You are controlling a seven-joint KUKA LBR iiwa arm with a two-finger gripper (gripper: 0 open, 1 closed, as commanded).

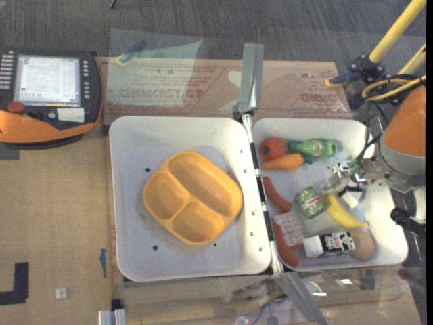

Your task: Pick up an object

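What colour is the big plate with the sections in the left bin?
The divided plate is yellow-orange, seen in the camera view.

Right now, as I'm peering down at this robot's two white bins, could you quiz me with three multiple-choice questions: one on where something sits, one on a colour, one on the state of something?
1. Where does the orange divided tray lie?
A. In the left bin
B. In the right bin
C. On the floor

2. What colour is the bottle at the far end of the right bin?
A. Blue
B. Green
C. Black

3. How does the banana lie?
A. Held up in the air by the claw
B. On the orange tray
C. Down in the right bin among the other items

Answers: 1 A, the tray rests in the middle of the left bin. 2 B, the bottle beside the tomato and carrot is green. 3 C, the banana lies on the bin floor just below the claw, not lifted.
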